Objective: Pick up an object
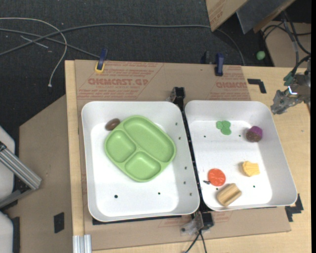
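Bench (148, 81): brown cardboard sheet with red print, held by two blue clamps (102, 58) at its far edge, bearing two white bins side by side.
Room: dark carpet beyond the bench with a thin white cable (44, 47) looping over it; cardboard box (232, 10) at the top.
Left bin (98, 197): landmark for the rest; it holds a green divided plate (140, 147) at its middle and a small brown object (113, 124) touching the plate's far-left rim.
Right bin (266, 192): touching the left bin's right side.
Objects in the right bin: green piece (223, 127) and purple piece (254, 133) at the far end; yellow piece (250, 168), orange-red round piece (216, 177) and tan block (228, 193) at the near end.
Gripper (284, 101): beyond the right bin's far-right corner, above the bench, well apart from every object.
Fingers: too small and blurred; cannot tell whether spread or pressed together.
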